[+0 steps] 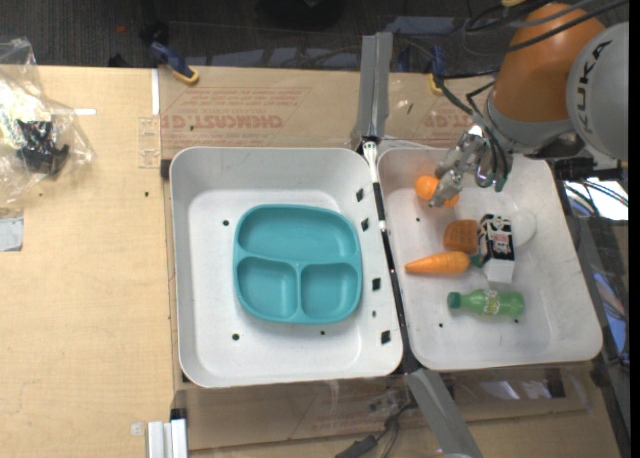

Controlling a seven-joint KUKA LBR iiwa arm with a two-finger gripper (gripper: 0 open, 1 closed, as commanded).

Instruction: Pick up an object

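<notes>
My gripper (468, 184) hangs over the back of the right bin (560, 336), open, with nothing between its fingers. A small orange fruit (427, 187) lies just beside the left fingertip (443, 192), touching or nearly touching it. In front of the gripper lie a brown bread-like piece (461, 236), an orange carrot (437, 264), a black-and-white milk carton (497, 243) and a green bottle (487, 301) on its side.
The left bin (200, 336) holds a teal divided plate (297, 263). A metal divider (375, 96) runs between the bins at the back. A clear plastic bag (35, 136) with dark parts lies on the cardboard at the far left.
</notes>
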